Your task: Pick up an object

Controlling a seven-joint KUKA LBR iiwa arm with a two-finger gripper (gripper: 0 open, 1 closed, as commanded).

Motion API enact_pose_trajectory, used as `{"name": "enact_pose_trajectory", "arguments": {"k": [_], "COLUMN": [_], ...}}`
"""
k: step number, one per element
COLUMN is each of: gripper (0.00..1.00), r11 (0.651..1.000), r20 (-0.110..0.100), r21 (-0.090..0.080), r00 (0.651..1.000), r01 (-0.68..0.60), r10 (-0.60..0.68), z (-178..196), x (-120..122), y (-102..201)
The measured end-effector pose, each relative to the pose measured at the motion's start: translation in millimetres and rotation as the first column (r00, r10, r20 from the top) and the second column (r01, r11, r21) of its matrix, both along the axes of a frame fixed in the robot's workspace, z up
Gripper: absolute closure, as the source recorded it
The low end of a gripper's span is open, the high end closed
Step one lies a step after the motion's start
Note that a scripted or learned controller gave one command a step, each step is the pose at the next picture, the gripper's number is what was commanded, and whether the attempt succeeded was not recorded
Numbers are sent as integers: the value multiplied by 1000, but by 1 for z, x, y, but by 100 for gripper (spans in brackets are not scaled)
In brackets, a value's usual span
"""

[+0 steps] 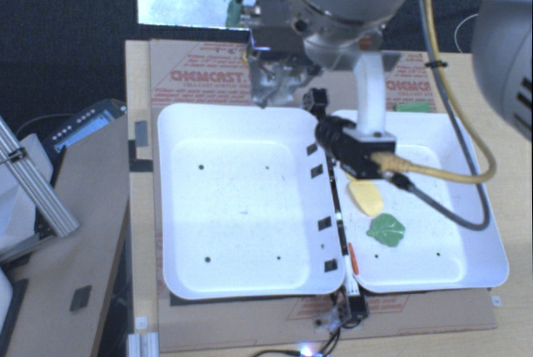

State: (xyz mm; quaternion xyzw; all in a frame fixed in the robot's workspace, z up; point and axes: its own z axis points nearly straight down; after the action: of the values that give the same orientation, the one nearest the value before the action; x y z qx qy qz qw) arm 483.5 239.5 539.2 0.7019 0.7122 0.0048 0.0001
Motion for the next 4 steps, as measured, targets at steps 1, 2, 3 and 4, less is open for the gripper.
{"name": "enact_pose_trajectory", "arguments": {"k": [1,2,3,4], "gripper": [100,100,100,100], "r11": [1000,1000,1000,1000], "r20": [-3,-7,-5,-1], "r21": [-6,-4,-7,-6], "r00": [1000,1000,1000,1000], "r01": [15,7,16,15], "r10": [-15,-7,-16,-15], "z": [-5,-3,-6,-5], "x": [76,0,78,156], "y": [-6,-5,-13,-6]}}
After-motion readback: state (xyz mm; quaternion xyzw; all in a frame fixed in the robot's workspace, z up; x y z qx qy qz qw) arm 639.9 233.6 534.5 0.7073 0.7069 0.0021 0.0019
